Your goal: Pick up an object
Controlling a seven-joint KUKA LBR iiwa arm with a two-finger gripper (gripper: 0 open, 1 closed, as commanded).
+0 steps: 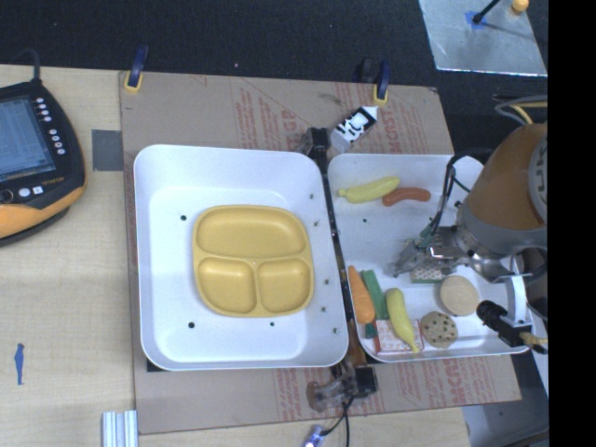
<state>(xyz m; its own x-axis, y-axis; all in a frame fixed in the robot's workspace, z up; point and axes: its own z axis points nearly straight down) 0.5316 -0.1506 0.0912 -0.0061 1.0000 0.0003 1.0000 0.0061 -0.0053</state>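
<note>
where visible, perhaps seven toy foods

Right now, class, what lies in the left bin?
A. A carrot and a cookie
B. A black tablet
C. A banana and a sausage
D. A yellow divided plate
D: the yellow divided plate sits in the middle of the left bin, while the food items, such as the banana and carrot, lie in the right bin.
</note>
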